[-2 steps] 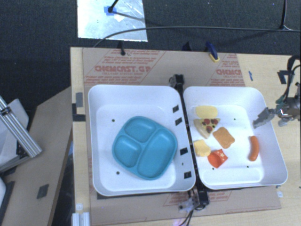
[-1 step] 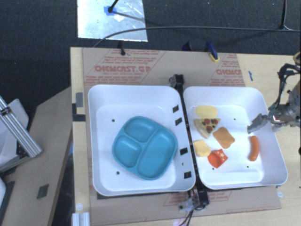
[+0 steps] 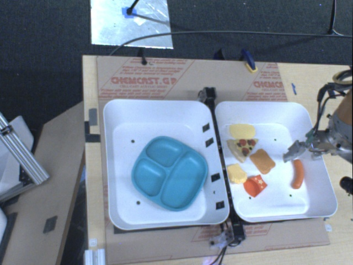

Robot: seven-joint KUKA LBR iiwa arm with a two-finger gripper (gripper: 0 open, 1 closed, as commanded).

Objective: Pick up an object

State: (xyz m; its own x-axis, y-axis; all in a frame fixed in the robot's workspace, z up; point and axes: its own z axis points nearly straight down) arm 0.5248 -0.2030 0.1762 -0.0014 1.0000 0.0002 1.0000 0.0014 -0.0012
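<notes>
Right now my jaws (image 3: 291, 153) hang low over the right bin (image 3: 317, 203), and I cannot tell how they are set; nothing shows between them. Just beside and below them lies the sausage (image 3: 298, 174), its long axis near upright in the camera view, so it seems my nearest pick. That bin also holds a toast slice (image 3: 262, 161), pizza wedge (image 3: 242, 147), two yellow pieces and a red piece (image 3: 255, 186), while the left bin (image 3: 118, 148) holds a blue divided plate (image 3: 169, 173).
</notes>
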